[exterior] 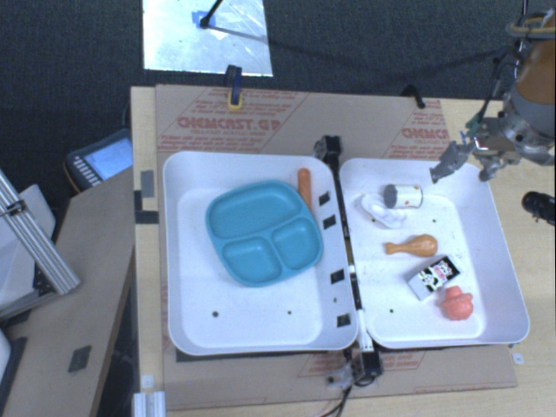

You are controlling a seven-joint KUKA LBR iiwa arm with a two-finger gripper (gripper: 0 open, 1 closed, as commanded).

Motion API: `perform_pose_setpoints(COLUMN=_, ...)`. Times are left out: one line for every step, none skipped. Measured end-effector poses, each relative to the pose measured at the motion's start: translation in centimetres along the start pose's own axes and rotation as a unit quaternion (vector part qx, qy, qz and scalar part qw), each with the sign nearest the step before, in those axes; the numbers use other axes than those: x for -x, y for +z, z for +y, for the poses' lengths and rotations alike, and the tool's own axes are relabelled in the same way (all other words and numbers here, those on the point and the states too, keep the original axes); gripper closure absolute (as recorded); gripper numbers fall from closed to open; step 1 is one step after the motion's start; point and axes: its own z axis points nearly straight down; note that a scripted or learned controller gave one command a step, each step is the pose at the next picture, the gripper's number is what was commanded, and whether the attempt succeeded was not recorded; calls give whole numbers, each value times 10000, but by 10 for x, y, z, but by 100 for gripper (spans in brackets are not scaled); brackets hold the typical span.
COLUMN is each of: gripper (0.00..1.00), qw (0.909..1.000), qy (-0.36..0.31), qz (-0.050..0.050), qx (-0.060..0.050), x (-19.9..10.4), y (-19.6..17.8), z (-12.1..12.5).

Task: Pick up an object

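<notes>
My gripper [466,165] hangs over the far right corner of the right bin [504,259]. Its fingers are spread open and hold nothing. In that bin lie a small grey-and-white can [405,196], a crumpled white piece [380,211], a tan drumstick toy [414,248], a black-and-white box [433,276] and a pink-red toy [456,304]. The can is the closest of these, a little to the left of the gripper and nearer the camera. A blue divided plate [262,233] and an orange stick [304,184] lie in the left bin [187,259].
A black ridge with clips [340,233] separates the two bins. Both bins rest on a cardboard sheet [261,120]. A shiny metal sheet [207,24] lies beyond it, and a grey device with a blue screen [102,162] sits at the left.
</notes>
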Motion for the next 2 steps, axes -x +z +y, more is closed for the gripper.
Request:
perform_pose_setpoints(gripper=0, qw=10000, qy=-11, qz=-10, qx=54, x=0, y=-7, z=2)
perform_pose_setpoints(gripper=0, qw=10000, qy=-2, qz=-6, qx=35, x=0, y=55, z=7)
